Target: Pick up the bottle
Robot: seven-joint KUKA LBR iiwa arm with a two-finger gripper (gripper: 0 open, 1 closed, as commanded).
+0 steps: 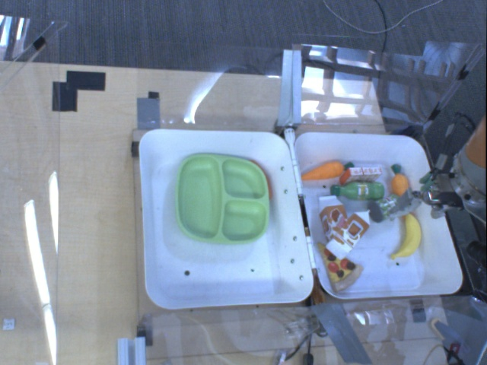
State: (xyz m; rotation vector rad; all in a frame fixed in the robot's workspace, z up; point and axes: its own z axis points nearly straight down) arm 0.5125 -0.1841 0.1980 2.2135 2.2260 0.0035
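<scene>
The bottle point(358, 192) is green with a white cap and lies on its side in the right bin point(437, 280), cap end pointing left. It rests just below a large carrot point(323, 171). My gripper point(389, 207) reaches in from the right and sits low, just right of and slightly below the bottle's base. Nothing is visibly held in it.
The right bin also holds a small carrot point(399, 182), a banana point(409, 236), a brown and white carton point(343, 225) and a pizza slice point(340, 265). A green divided plate point(222, 198) lies in the left bin point(160, 272).
</scene>
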